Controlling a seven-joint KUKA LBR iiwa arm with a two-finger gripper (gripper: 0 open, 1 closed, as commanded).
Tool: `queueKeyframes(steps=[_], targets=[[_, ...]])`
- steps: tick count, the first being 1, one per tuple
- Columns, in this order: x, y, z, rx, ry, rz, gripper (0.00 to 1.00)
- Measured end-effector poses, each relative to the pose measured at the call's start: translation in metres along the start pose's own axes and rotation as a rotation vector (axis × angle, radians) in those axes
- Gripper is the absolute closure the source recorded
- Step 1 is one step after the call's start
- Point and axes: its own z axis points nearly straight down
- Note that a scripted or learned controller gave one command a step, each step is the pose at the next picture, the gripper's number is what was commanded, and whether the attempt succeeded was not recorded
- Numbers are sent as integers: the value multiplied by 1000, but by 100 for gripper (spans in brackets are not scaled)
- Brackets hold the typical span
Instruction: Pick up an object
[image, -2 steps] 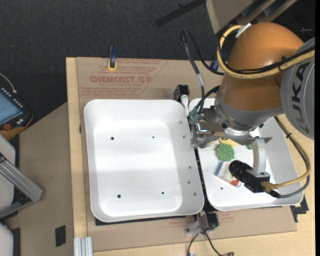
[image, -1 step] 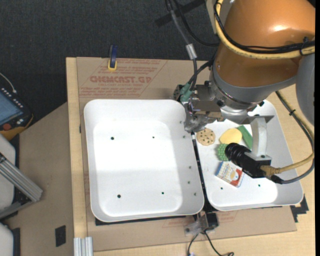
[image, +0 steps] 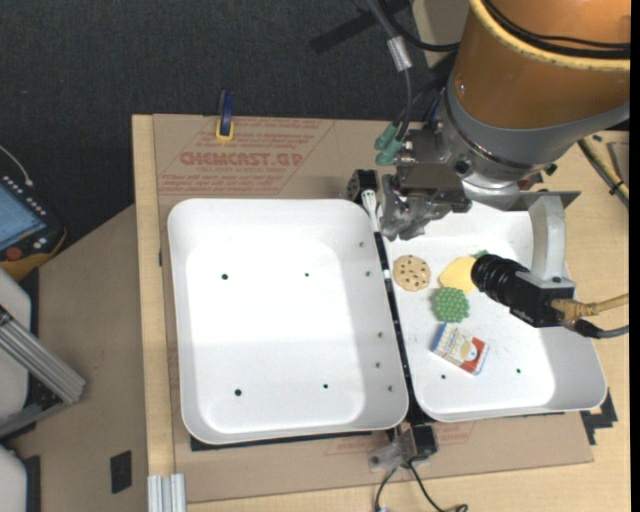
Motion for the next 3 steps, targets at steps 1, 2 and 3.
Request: queueKeyframes(steps=[1,2,3], targets=[[-32,-4,183,26,-7,6,100],[-124,-1,149,3,-6,12,100],[-90,11,19,-9,0,-3,100]])
